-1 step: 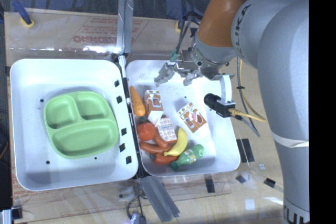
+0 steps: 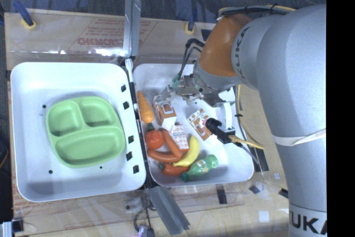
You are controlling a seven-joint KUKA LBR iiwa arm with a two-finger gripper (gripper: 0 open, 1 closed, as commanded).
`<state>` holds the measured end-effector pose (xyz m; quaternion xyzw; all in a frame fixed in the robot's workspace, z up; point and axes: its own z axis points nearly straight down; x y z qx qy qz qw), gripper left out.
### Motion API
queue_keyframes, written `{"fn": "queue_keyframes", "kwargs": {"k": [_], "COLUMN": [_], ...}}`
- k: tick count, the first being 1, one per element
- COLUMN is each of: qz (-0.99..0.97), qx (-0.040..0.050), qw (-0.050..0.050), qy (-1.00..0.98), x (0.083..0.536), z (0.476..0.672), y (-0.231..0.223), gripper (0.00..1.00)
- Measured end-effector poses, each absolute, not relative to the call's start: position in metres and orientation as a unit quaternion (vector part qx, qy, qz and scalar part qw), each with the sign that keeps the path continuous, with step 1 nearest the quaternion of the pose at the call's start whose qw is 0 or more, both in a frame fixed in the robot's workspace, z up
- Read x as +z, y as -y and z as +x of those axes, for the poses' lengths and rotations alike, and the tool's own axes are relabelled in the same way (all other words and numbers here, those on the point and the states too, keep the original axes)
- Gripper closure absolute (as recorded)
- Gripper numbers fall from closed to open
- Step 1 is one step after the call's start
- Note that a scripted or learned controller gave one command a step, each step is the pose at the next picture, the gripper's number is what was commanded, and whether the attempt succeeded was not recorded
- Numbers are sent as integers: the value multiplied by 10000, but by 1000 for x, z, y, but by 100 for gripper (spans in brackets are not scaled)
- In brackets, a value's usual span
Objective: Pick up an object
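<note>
Bins sit side by side on the bench (image 2: 66,25), and the left bin (image 2: 22,119) carries a green tray (image 2: 84,131) near its middle, well apart from the arm's work. The right bin (image 2: 244,166) holds the pickable clutter, heaped toward its left wall and near edge: a carrot (image 2: 145,107) along the left wall, a tomato (image 2: 155,139) below it, a banana (image 2: 189,153) lying over sausages (image 2: 168,152), a green bottle (image 2: 199,168) at the near edge, and small cartons (image 2: 166,112) in the middle.

The arm (image 2: 288,75) reaches in from the right, its orange band (image 2: 222,47) over the bin's far edge. The end effector (image 2: 182,86) is low over the far middle of the right bin, just beside the uppermost carton; whether its tips are spread or pressed together I cannot tell, since the wrist hides them. Nothing is visibly between them. Likely this is a descent toward a carton, chosen because it lies clear of the heap.
</note>
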<state>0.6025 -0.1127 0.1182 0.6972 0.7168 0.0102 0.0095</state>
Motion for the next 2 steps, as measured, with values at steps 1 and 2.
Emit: {"fn": "queue_keyframes", "kwargs": {"k": [1, 2], "qz": [6940, 7343], "qx": [120, 0], "qw": [101, 2], "qy": [-7198, -6788], "x": [110, 133], "z": [603, 657], "y": [107, 119], "gripper": [0, 0]}}
